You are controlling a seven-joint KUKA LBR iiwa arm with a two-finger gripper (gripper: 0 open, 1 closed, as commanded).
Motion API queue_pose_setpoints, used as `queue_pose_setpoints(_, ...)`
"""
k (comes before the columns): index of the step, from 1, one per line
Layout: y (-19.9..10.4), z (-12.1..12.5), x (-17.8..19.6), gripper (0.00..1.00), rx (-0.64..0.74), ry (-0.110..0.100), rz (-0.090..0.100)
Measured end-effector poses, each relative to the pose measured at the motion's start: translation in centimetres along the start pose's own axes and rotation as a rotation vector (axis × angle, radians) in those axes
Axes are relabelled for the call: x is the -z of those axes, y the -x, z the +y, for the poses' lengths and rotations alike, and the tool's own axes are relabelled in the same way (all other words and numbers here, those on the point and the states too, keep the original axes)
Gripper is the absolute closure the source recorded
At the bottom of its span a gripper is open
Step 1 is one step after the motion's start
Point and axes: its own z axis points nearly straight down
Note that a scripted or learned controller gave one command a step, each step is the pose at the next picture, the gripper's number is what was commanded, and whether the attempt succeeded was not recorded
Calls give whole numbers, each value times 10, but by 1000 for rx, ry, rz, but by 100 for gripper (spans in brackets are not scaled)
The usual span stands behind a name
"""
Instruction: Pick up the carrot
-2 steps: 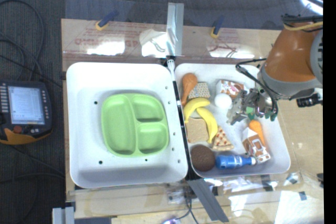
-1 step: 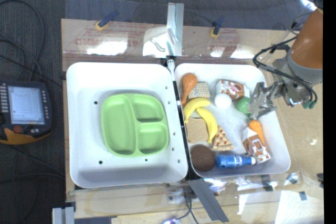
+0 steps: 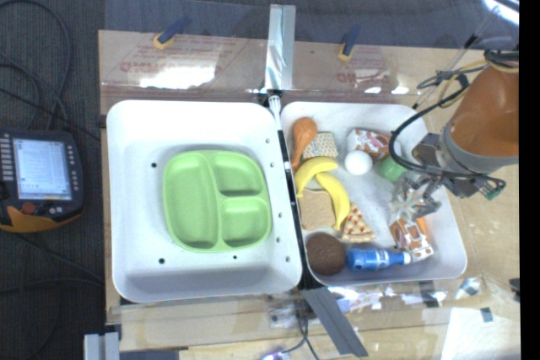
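An orange piece with white patches, which I take for the carrot, lies near the front right corner of the right bin. My gripper hangs just behind and above it, pointing down, under the orange wrist band. Whether it touches the carrot is unclear. Its metal tips blur into the clutter below them.
The right bin also holds an orange-brown drumstick-shaped piece, a banana, a white ball, a green piece, a pizza slice, a brown ball and a blue bottle. A green divided tray lies in the left bin.
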Motion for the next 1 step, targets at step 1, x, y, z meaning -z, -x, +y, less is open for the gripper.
queue_pose_setpoints(1, 53, -33, 83, 100, -201, 11, 11)
